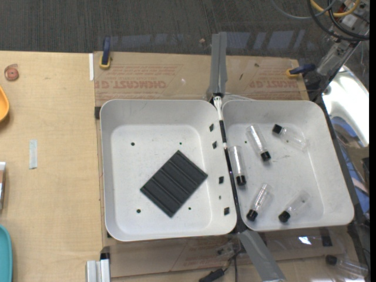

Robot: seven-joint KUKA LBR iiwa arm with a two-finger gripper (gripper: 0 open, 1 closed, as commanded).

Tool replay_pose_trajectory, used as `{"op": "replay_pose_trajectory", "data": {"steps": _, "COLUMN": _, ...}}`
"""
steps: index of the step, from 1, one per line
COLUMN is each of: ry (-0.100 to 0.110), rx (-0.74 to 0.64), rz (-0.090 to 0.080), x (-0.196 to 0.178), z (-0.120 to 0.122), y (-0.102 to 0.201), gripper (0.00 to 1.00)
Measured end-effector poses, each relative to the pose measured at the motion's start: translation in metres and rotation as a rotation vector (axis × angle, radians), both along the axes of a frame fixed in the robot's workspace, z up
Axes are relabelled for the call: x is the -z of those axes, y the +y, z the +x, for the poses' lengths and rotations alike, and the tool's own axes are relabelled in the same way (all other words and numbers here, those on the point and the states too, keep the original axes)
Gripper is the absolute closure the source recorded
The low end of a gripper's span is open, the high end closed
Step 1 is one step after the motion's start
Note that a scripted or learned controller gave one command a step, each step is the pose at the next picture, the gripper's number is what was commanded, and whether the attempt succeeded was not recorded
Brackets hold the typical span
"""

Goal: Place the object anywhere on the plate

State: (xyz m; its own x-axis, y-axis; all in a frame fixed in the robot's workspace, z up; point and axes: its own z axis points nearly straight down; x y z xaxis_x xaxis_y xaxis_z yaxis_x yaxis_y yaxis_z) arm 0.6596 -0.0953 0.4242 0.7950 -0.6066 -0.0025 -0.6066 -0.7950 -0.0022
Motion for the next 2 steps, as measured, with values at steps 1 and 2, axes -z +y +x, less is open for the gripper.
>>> {"op": "replay_pose_trajectory", "data": {"steps": 1, "ry": -0.003, "rx": -0.240, "rz": 0.001, "x": -0.0167, "z": 0.0005, "y": -0.0695, "gripper": 1.00}}
{"op": "replay_pose_trajectory", "data": {"steps": 2, "ry": -0.005, "rx": -0.243, "rz": 0.005, "x": -0.0252, "z": 0.0020, "y": -0.0670, "gripper": 1.00}}
